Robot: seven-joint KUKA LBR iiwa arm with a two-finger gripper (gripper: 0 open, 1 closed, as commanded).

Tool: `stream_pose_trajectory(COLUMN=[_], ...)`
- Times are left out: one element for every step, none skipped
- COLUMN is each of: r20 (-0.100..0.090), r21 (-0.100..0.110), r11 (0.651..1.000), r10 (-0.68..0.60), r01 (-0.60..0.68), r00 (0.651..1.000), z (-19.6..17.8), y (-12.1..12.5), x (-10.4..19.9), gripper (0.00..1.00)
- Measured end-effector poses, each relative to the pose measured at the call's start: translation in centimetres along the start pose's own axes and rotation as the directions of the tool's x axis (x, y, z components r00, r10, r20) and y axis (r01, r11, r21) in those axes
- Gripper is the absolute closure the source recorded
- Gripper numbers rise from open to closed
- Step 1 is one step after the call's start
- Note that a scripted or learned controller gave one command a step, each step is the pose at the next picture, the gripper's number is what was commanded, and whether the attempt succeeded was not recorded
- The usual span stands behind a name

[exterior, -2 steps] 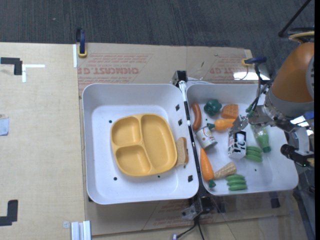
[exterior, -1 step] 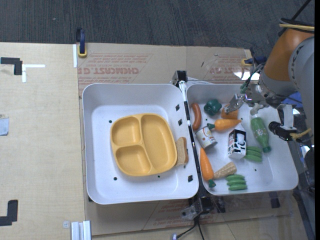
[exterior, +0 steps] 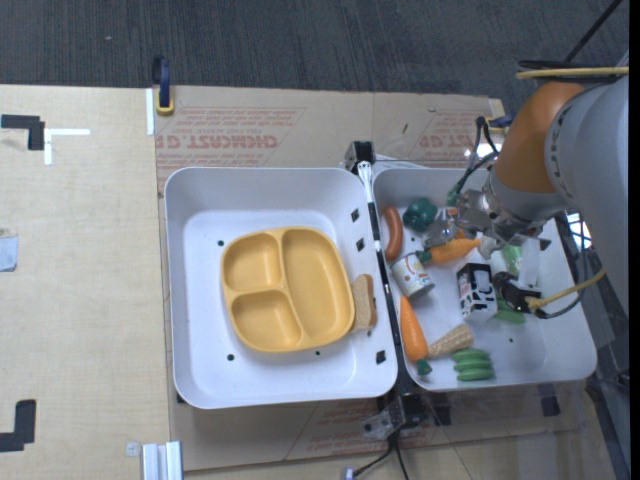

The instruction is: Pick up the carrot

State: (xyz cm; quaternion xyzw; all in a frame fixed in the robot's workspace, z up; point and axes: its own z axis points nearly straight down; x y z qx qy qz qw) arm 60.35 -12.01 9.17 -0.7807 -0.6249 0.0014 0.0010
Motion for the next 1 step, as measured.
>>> stream_pose_trajectory(r20=[0.003], r21=[0.004], r11=[1.0], r10=[-0.005], r01=[0.005], r00=[1.0], z=[-0.81], y=[-0.05], x=[-0.09], gripper=[1.0])
